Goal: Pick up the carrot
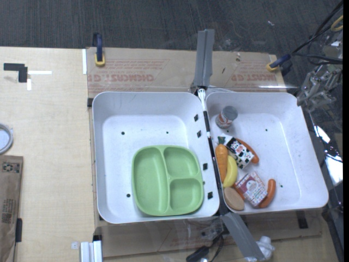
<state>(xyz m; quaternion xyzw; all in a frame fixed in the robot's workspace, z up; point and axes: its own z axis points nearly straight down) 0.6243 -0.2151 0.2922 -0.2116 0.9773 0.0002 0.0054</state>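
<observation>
I logged, right bin (283, 146), lower-left corner: orange tapered carrot (220, 157) lying along the left wall, touching yellow curved banana (231, 171) on its right. Black-and-white cow-print carton (241, 152) just above-right of the banana. Small grey-capped can (227, 117) nr upper left. Red-white snack packet (251, 189), orange-red sausage (268, 193), tan round cookie (234, 199) along the bottom. Left bin (109, 146): green three-compartment plastic plate (166, 180). Gripper (319, 86) at far right edge, above bin corner; grip state: couldn't tell.
</observation>
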